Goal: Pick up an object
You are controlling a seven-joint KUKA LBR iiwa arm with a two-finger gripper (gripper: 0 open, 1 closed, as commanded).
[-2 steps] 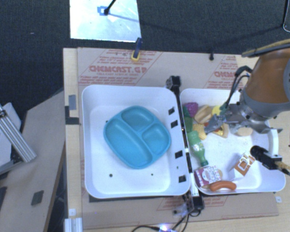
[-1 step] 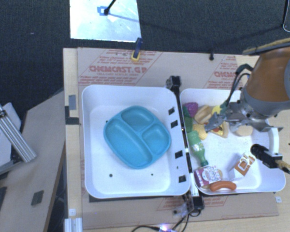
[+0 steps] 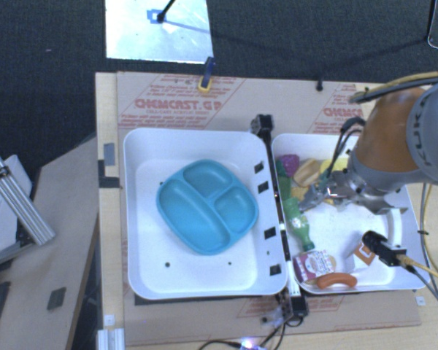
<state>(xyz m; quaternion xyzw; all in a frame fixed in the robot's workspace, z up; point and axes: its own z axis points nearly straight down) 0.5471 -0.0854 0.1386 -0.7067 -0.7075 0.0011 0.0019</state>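
My gripper point(image 3: 315, 195) hangs low over the middle of the right bin point(image 3: 336, 143), and the grey arm with its orange band comes in from the right. Just left of the gripper lie a yellow object point(image 3: 306, 170), a purple object point(image 3: 287, 163) and a green piece point(image 3: 283, 186). A green bottle point(image 3: 300, 226) lies below and to the left of the gripper, close to it. I see nothing clearly between the gripper's tips.
The left bin point(image 3: 146, 159) holds a blue divided plate point(image 3: 206, 205). At the front of the right bin lie a red-and-white packet point(image 3: 313, 264), an orange sausage point(image 3: 335, 281) and a small orange-and-white piece point(image 3: 362, 254). A black divider point(image 3: 271, 195) runs between the bins.
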